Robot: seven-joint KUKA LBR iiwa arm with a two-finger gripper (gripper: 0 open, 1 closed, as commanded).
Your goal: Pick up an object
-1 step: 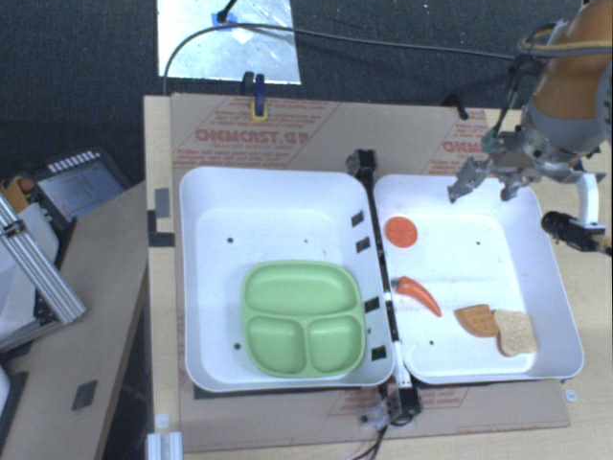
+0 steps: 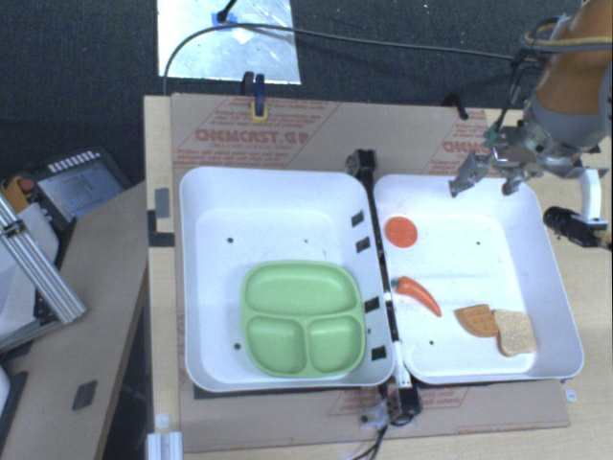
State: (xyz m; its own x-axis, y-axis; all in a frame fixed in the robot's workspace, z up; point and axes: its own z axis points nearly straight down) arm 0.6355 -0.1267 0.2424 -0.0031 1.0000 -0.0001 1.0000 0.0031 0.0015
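**Q.** Where does your hand stand, and in what state?

**A.** My hand [image 2: 487,174] sits at the upper right of the frame, over the far rim of the right bin [image 2: 551,257]. Its two fingers [image 2: 464,179] are spread apart and point down — nothing lies between them. My arm [image 2: 575,75] enters from the right edge, grey with an orange band.

**Q.** Which things lie in the right bin?

**A.** Four. An orange disc [image 2: 401,231] rests at the upper left of the bin floor, well apart from my hand. Below it, near the divide between the bins, lies a red pepper [image 2: 419,293], slanting down to the right. At the lower right are a brown bread slice [image 2: 477,319] and a pale bread slice [image 2: 515,333], touching, the pale one to the right.

**Q.** And the left bin?

**A.** The left bin [image 2: 206,257] holds a green divided plate [image 2: 302,316] in its lower right portion — one long compartment at the top, two smaller ones below. I see nothing in its compartments.

**Q.** What surrounds the bins?

**A.** Both bins rest on a cardboard sheet [image 2: 287,132] printed in red, which lies on the worktop [image 2: 96,286]. Black clips [image 2: 364,161] join the bins along their shared edge. A shiny metal panel [image 2: 230,27] occupies the top of the frame, crossed by a black cable [image 2: 383,41]. A yellow-handled clamp [image 2: 257,99] grips the cardboard's far edge.
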